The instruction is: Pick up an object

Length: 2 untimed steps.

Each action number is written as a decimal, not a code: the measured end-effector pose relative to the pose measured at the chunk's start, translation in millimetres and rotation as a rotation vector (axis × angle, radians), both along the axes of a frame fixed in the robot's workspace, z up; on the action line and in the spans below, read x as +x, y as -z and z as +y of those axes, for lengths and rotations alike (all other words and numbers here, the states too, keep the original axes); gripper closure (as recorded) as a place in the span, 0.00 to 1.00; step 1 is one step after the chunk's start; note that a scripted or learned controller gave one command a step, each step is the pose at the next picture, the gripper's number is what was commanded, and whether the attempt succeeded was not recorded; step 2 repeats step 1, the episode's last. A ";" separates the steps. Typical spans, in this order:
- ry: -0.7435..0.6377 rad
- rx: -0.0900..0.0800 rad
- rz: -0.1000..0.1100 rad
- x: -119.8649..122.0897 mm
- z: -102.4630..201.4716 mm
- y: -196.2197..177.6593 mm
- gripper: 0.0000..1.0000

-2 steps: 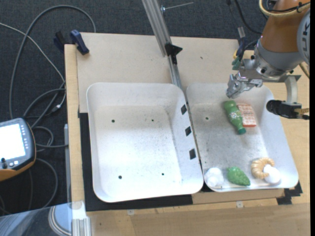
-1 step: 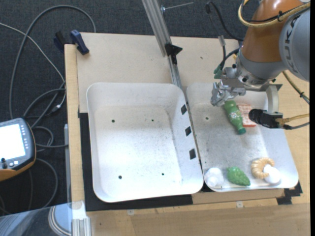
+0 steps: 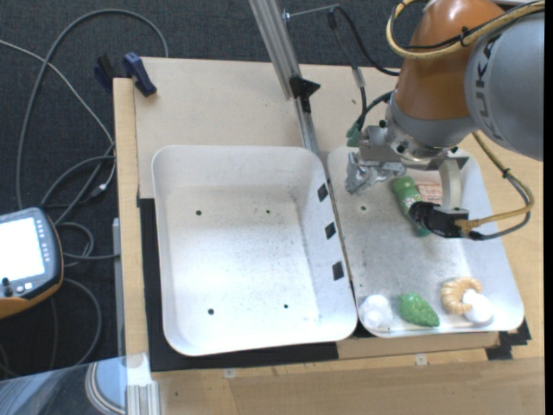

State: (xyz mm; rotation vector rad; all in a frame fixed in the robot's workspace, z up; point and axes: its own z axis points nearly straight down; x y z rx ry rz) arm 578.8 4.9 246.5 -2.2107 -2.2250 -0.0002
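Note:
My gripper (image 3: 363, 180) hangs over the back left part of the right bin (image 3: 380, 249), open with nothing between its fingers. Just to its right lies a green bottle (image 3: 404, 194) with a dark cap, partly under the wrist. Along the bin's front edge sit a small white object (image 3: 375, 310), a green lumpy object (image 3: 418, 310) and an orange-and-white object (image 3: 463, 297). These three are well away from the gripper.
The left bin (image 3: 173, 232) stands beside the right one, with a black-marked divider wall (image 3: 333, 232) between them. A metal pole (image 3: 276, 41) slants up behind the bins. Cables run from the wrist over the right bin's right side (image 3: 497, 219).

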 end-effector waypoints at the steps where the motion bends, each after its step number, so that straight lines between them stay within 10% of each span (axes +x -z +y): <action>1: -0.001 0.000 0.000 -19.1 56.6 -4.9 1.00; 2: -0.001 0.000 0.000 -19.1 56.6 -4.9 1.00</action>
